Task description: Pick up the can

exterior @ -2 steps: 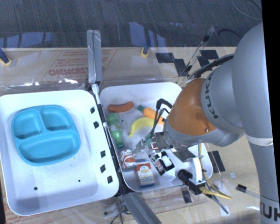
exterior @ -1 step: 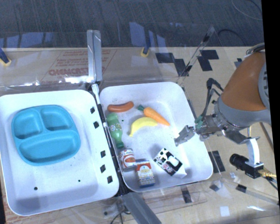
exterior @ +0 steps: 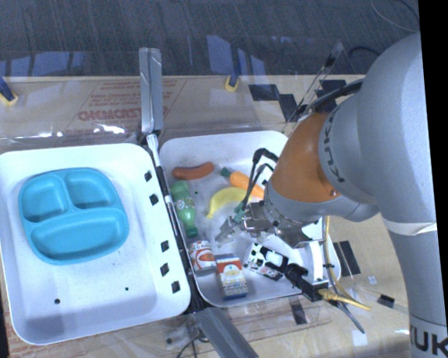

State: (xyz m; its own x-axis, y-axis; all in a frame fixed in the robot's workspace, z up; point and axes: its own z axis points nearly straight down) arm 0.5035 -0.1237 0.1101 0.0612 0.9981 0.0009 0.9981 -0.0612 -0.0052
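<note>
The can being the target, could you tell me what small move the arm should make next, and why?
Probably a short shift toward the divider side of the right bin. The can lies there beside the small carton, below the green bottle, while the gripper hangs near the banana, not yet over the can.

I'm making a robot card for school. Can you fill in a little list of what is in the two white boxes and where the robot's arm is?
left bin: holds a blue divided plate
right bin: sausage, green bottle, banana, carrot, can, small carton
can: lying near the bin's front left, beside the carton
arm: reaching over the right bin from the right
pincer: low over the bin's middle, near the banana
can picked up: not yet
</note>
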